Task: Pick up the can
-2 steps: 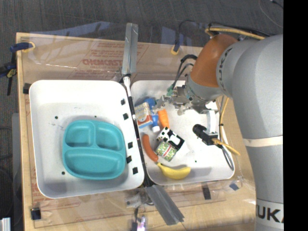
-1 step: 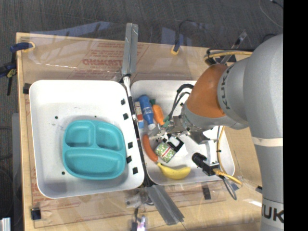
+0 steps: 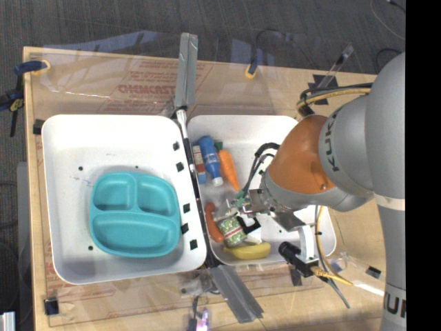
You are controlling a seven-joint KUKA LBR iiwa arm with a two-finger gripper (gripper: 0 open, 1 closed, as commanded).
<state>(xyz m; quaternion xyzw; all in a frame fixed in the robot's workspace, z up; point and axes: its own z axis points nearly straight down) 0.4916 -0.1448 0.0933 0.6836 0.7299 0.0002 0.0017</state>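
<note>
1. Camera view: the can (image 3: 231,227) lay on its side in the right bin (image 3: 275,126), by the bin's near-left corner, wedged among other items. The gripper (image 3: 242,211) sat just up-right of it, close above or touching; contact could not be confirmed.
2. Fingers: open or closed, cannot tell; the wrist and cabling covered them.
3. Just below the fingers, a banana (image 3: 249,251) touched the can's lower end. An orange carrot-like piece (image 3: 213,224) lay left of the can, a blue bottle (image 3: 209,156) further up.
4. Handling, judged: small metal can, stiff, likely light; smooth round wall, so slippery and prone to roll. Best hold looked like across the body at mid-length, the ends being crowded by neighbours.
5. Writing: can's label was green and white, text unreadable. Arm showed partial "KU" lettering (image 3: 331,150). The counter (image 3: 103,74) sheet read "CHEMCAST" (image 3: 146,89).
6. Left bin (image 3: 62,133) held a teal divided tray (image 3: 135,213), well apart from the fingers.
</note>
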